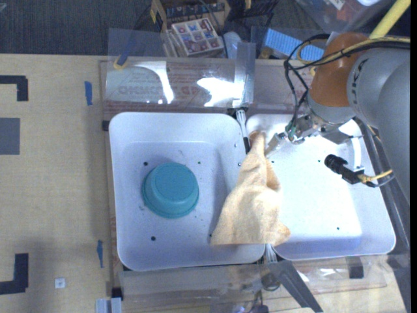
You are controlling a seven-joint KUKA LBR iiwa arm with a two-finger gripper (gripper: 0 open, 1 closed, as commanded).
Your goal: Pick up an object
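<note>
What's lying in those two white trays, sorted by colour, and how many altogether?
Teal: 1, the upside-down bowl in the left bin.
Tan: 1, the cloth draped across the divide between both bins.
Total: 2.

A pale wooden bench (pixel 52 175) with black corner marks on its left side carries two shallow white plastic bins set edge to edge across the middle of the frame. The left bin (pixel 124 135) sits centre-left, the right bin (pixel 326 227) centre-right. Behind them, toward the top, a clear plastic panel (pixel 176 83) glares with reflected light. Blue tape strips (pixel 88 93) mark the bench left of the bins.
</note>
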